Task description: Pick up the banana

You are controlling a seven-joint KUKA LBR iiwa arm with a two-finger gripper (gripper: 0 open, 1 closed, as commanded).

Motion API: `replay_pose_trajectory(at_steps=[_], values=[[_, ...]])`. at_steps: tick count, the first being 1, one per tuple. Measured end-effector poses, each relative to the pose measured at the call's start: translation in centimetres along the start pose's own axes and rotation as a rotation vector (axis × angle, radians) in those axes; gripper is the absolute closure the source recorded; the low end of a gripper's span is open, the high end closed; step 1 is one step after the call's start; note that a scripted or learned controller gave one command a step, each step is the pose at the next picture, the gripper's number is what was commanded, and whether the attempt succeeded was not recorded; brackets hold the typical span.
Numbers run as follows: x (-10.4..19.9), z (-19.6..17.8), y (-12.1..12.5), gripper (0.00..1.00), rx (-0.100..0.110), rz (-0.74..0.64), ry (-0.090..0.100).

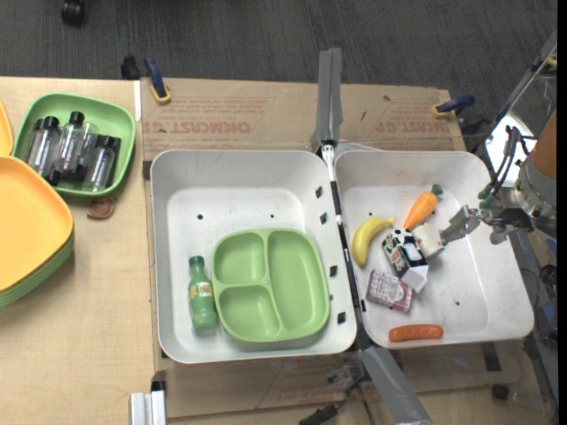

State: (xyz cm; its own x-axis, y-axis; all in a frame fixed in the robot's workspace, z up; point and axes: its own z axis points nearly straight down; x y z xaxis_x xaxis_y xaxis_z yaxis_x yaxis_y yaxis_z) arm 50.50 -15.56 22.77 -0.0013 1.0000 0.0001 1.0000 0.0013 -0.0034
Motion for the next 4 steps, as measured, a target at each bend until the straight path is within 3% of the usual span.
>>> replay_pose_trajectory(at_steps=[1,2,3,4], values=[[-0.1,-0.8,0.0,1.00,0.002,0.001,0.000],[-6.3,7.9,1.4,1.00,0.000,-0.084,0.000],[-4.7,13.7,6.2,1.00,-0.002,0.150,0.000],[-5.6,8.9,5.0,1.00,-0.003,0.260,-0.001]])
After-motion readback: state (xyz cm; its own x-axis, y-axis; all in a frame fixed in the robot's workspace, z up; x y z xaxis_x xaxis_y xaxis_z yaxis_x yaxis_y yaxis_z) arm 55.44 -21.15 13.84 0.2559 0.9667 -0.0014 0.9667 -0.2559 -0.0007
